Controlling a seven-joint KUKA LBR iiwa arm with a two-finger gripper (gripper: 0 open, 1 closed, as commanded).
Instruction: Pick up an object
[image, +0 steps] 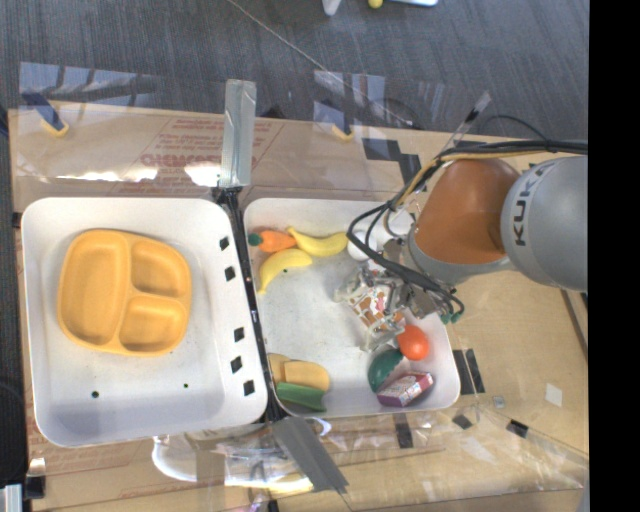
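Observation:
My gripper (378, 300) reaches down into the right bin (320, 320) from the right, under the orange wrist band. Its fingers are mixed up with a shiny crinkled packet (375, 305) in the bin's middle right, and I cannot make out their state. Two yellow bananas (290, 262) and a small orange carrot (270, 240) lie at the bin's far left corner. A red tomato (413, 343), a green round piece (384, 368) and a pink-purple box (405, 389) sit at the near right corner. A yellow and green sandwich-like toy (300, 383) rests at the near left corner.
The left bin (60, 400) holds a yellow divided plate (124, 291). Black cables loop from the wrist over the right bin's far right corner. Bare floor of the right bin shows in its centre left. Tape strips and plastic sheeting surround both bins.

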